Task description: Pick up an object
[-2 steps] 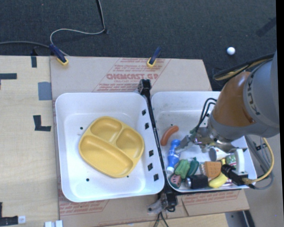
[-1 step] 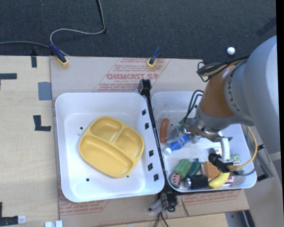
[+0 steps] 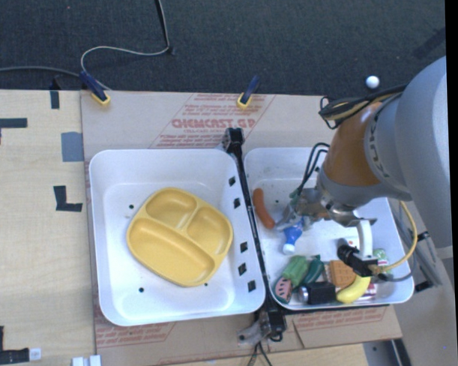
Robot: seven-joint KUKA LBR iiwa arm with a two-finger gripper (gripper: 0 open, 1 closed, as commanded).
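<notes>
The arm [image 3: 396, 146] reaches over the right one of two white bins [image 3: 173, 308], low near its middle; this looks like the descent toward a grasp. The left bin holds one yellow divided plate [image 3: 182, 236]. Whether the gripper [image 3: 309, 209] has anything, I cannot tell. Just beneath lies one blue bottle [image 3: 292, 236]; one orange sausage [image 3: 263, 209] lies beside the dividing wall. Next it must close cleanly on one.

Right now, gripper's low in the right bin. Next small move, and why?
Probably a short descent onto the blue bottle: the gripper sits just above it in the right bin, with the orange sausage to its left. Nothing visibly sits between its fingers.
</notes>
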